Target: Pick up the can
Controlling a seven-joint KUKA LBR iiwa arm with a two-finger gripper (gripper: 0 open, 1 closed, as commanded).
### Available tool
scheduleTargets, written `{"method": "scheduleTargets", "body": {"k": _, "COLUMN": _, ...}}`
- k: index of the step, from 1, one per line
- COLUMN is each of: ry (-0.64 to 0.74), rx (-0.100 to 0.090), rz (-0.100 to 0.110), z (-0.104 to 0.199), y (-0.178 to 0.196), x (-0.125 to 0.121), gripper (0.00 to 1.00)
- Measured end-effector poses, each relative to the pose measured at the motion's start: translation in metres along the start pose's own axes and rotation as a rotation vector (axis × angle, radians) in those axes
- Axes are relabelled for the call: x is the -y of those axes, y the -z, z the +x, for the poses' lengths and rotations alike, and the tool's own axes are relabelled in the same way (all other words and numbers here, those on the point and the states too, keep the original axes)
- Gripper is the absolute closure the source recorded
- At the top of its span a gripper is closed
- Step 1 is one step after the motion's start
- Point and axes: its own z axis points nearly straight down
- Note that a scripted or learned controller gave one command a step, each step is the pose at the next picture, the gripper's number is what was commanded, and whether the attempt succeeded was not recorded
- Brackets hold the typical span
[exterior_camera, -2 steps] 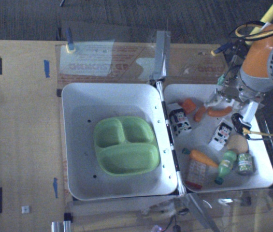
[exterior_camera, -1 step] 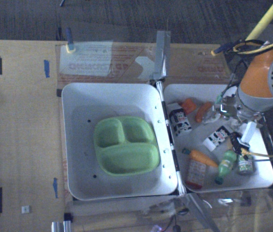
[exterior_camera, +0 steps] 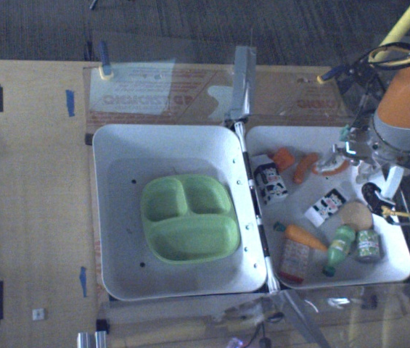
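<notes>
Where the wooden bench (exterior_camera: 30,216) meets the bottom edge, the left bin (exterior_camera: 110,194) holds a green divided tray (exterior_camera: 189,218). In the right bin (exterior_camera: 400,263), the can (exterior_camera: 369,244) stands at about five o'clock, beside a green bottle (exterior_camera: 339,249). At two o'clock the gripper (exterior_camera: 368,162) hangs over the rim; whether it is parted or closed I cannot tell. Beyond lies dark carpet (exterior_camera: 190,9).

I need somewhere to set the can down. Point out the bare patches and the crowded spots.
Left bin: bare white floor rings the green divided plate, widest along its far edge. Right bin: crowded. The can, green bottle, carrot and milk cartons leave only a small bare strip in the middle, between the cartons.
</notes>
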Motion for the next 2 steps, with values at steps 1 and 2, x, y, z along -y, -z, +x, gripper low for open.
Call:
{"method": "scheduleTargets", "body": {"k": 1, "ry": 0.000, "rx": 0.000, "rz": 0.000, "z": -0.0001, "y": -0.0001, "x": 0.0000, "gripper": 0.00}}
{"method": "scheduleTargets", "body": {"k": 2, "ry": 0.000, "rx": 0.000, "rz": 0.000, "z": -0.0001, "y": -0.0001, "x": 0.0000, "gripper": 0.00}}
